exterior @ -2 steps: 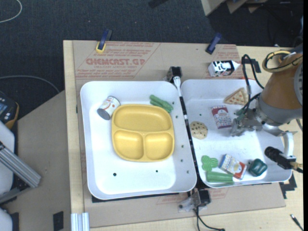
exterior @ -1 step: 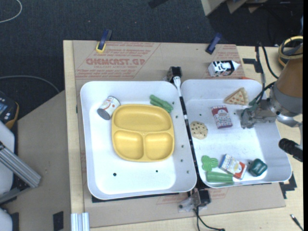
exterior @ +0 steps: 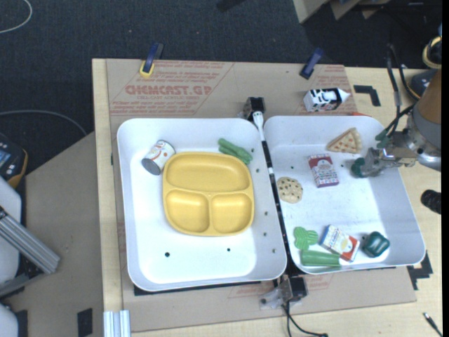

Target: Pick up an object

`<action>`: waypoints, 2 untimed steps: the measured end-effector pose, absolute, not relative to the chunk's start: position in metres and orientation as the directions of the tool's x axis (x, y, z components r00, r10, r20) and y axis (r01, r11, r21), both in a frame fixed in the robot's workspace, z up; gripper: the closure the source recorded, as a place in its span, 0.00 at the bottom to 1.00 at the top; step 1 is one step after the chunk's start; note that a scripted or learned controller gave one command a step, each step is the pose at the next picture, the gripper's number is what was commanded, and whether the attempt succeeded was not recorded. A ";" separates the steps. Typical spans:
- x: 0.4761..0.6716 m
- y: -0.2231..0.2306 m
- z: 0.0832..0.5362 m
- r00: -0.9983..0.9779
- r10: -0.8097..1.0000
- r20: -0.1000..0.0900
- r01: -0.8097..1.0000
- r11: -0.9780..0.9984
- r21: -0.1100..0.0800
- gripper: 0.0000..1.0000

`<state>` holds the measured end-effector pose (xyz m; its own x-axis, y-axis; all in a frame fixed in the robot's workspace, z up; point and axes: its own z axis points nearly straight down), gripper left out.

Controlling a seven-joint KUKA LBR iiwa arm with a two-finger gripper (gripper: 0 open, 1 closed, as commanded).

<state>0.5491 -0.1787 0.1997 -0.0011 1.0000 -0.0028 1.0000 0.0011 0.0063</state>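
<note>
My gripper (exterior: pixel 367 164) hangs low over the right bin (exterior: pixel 393 209), near its upper right side. A pizza slice (exterior: pixel 344 142) lies just up and left of it, and a small red box (exterior: pixel 323 170) lies to its left. A cookie (exterior: pixel 289 189) rests near the bin's left wall. At the bin's front lie a green vegetable (exterior: pixel 306 239), a green pod (exterior: pixel 320 258), a small white and orange carton (exterior: pixel 339 242) and a dark green piece (exterior: pixel 376 244). A dark rounded shape sits at the gripper's tip; I cannot make out what it is.
The left bin (exterior: pixel 140 209) holds a yellow divided plate (exterior: pixel 208 192), a small tipped can (exterior: pixel 157 156) and a green pod (exterior: pixel 235 150). A black-and-white carton (exterior: pixel 326 99) stands on the bench behind the right bin. The arm (exterior: pixel 428 135) comes in from the right.
</note>
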 end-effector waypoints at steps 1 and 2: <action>0.550 -0.179 0.227 -0.001 1.000 -0.003 1.000 0.001 0.006 1.00; 0.544 -0.128 0.220 -0.004 1.000 0.002 1.000 0.004 -0.002 1.00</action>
